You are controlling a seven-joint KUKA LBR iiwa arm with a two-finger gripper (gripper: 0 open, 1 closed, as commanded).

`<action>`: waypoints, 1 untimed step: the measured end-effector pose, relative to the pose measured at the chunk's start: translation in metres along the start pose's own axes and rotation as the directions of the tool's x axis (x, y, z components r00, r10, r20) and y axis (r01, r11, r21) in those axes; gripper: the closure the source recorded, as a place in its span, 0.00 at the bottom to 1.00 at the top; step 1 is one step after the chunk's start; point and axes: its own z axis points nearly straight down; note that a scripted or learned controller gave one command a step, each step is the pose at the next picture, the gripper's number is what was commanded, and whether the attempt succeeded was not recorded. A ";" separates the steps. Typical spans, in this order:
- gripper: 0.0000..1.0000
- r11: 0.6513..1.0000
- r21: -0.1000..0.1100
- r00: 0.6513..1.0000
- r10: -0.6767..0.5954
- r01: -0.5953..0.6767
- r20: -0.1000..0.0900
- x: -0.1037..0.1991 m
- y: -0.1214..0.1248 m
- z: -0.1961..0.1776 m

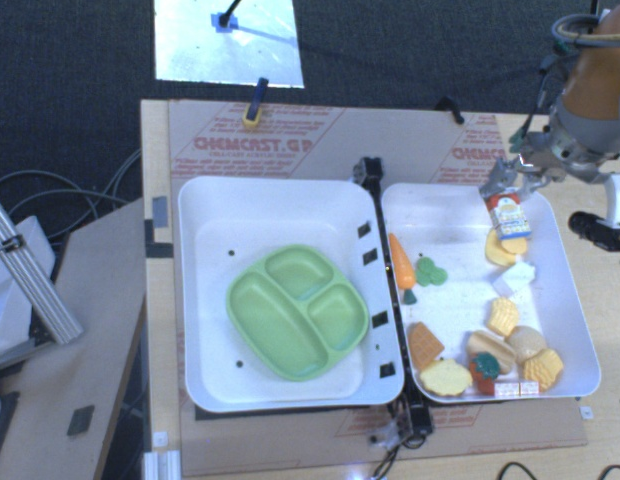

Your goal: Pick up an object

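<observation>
My gripper [504, 190] hangs over the far right part of the right bin [460, 206]. It is shut on the top of a small red, white and blue carton [510, 219], which hangs below the fingers and overlaps a yellow slice [501, 253] lying under it. Other toy foods lie in this bin: an orange carrot [400, 260] and a green broccoli piece [428, 271] near the left wall, and a white piece [516, 275] at the right.
Several toy foods crowd the right bin's near end, among them a brown wedge [424, 344], a yellow round [446, 378] and a corn piece [503, 316]. The left bin [212, 208] holds a green divided plate [297, 311]. Black clips [370, 173] join the bins.
</observation>
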 end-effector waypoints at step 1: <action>1.00 1.000 0.002 1.000 -0.003 0.003 -0.001 0.000 0.001 -0.018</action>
